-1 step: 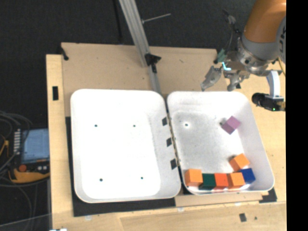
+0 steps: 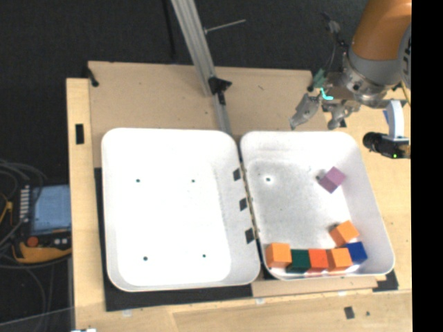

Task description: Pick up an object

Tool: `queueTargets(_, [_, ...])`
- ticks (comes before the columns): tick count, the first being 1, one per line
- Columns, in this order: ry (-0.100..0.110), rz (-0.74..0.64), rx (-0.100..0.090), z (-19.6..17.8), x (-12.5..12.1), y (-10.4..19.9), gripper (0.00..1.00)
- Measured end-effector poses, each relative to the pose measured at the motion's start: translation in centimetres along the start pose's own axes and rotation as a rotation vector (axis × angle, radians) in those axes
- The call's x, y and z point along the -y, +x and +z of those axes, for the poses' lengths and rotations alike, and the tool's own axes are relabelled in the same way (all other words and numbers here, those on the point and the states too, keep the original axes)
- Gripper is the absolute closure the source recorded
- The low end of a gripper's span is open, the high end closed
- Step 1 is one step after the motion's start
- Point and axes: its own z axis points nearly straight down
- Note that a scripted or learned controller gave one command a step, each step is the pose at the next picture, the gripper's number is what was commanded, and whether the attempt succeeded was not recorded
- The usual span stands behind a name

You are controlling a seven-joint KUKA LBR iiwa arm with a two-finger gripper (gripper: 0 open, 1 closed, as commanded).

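Gripper (image 2: 320, 118) is hovering above the far rim of the right bin (image 2: 370, 185), fingers spread apart w/ nothing between them. Purple block (image 2: 331, 179) is sitting alone mid-bin, well apart from the gripper. Other blocks are bunching along the near wall: orange (image 2: 279, 254), green (image 2: 300, 259), orange (image 2: 318, 258), orange (image 2: 339, 257), blue (image 2: 356, 252), plus one more orange (image 2: 344, 232) just behind.

The arm (image 2: 383, 26) is cut off by the top edge above its orange band. The gripper (image 2: 320, 115) hangs beyond the far rim of the right bin (image 2: 370, 185) — its fingers are too small and blurred to read. Along that bin's near wall, the green block (image 2: 300, 260) is partly hidden by the rim; a red sliver (image 2: 313, 272) beneath the row cannot be identified.
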Motion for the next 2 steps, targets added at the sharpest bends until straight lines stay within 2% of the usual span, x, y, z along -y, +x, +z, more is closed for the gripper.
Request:
queueTargets(1, [0.005, 0.006, 0.001, 5.0, 0.8, -0.3, 0.0])
queueTargets(2, [0.006, 0.008, 0.001, 11.2, 0.5, 0.0, 0.0])
